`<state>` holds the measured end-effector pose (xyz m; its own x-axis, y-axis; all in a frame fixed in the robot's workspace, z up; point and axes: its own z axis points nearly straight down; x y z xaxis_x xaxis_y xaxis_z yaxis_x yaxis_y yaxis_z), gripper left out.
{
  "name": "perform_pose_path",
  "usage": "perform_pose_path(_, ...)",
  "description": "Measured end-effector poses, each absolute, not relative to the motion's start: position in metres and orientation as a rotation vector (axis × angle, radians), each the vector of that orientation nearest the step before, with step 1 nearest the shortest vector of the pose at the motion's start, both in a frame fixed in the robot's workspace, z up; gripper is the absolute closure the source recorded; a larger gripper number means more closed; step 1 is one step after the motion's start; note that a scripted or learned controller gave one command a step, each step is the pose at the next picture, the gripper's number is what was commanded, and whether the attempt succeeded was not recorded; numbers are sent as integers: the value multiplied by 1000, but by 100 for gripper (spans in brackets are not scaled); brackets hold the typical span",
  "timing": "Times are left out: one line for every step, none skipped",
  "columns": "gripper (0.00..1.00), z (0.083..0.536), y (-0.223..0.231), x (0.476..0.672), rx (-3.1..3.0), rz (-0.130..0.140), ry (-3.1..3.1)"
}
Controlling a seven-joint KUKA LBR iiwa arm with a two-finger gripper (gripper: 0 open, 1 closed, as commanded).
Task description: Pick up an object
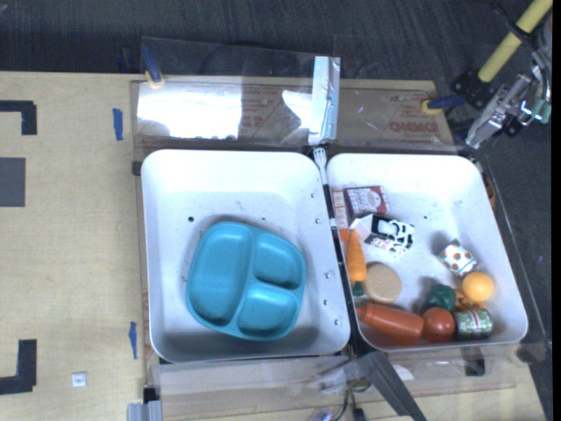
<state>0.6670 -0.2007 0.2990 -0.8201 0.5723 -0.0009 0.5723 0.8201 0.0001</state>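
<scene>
On the wooden desk (70, 235), the left bin (166, 178) holds a blue divided plate (246, 280). The right bin (438, 178) holds a carrot (356, 259), a tan disc (383, 282), a red sausage (388, 323), a tomato (438, 324) and an orange (478, 287). The gripper (526, 103) hangs off beyond the bins' far right corner, its state impossible to tell.

Wooden bench (61, 261), two white bins (175, 191) side by side

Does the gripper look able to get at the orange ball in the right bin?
Probably yes. The orange ball lies uncovered near the right bin's right wall, nothing over it, though a small can sits close.
</scene>
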Motion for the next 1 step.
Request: perform_pose_path(100,321,-216,656,272,-2,3119)
